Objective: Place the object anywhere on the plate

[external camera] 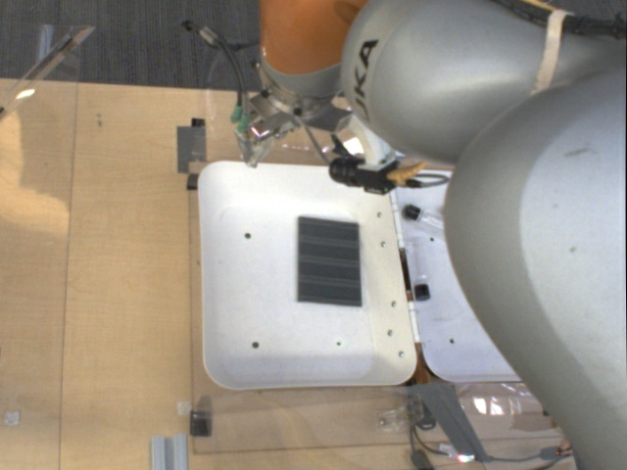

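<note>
A dark grey ribbed rectangular plate (329,260) lies flat in the middle of the left white bin (235,292). My gripper (255,137) hangs over the bin's far left corner, above and to the left of the plate and well apart from it. A small green bit (237,117) shows at the gripper's left side; I cannot tell whether it is a held object or part of the tool. The grey arm with its orange band (304,18) covers the upper right of the view.
The right bin (460,346) is mostly hidden under the arm. Cables and a black connector (358,172) hang by the wrist over the left bin's far edge. Small clamps (192,147) sit on the wooden bench around the bins.
</note>
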`<act>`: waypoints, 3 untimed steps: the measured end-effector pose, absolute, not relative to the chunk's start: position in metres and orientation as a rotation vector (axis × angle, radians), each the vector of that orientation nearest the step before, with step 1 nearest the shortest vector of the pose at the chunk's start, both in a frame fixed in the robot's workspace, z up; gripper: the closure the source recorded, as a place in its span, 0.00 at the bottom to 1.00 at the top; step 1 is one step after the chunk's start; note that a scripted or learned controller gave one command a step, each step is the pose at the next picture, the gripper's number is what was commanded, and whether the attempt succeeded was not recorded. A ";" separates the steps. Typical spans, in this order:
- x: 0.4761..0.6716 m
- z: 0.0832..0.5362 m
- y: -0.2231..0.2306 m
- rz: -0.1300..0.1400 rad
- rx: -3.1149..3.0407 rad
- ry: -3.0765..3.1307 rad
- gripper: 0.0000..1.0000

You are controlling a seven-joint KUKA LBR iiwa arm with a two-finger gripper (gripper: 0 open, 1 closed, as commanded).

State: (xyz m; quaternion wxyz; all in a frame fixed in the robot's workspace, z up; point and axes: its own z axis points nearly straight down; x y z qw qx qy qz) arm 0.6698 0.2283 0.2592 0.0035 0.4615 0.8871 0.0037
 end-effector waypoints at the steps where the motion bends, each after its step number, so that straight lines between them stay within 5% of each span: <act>1: 0.669 0.213 0.227 0.007 0.995 2.975 1.00; 2: 0.663 0.242 0.235 0.010 0.493 3.093 1.00; 3: 0.653 0.289 0.235 0.011 0.975 2.977 1.00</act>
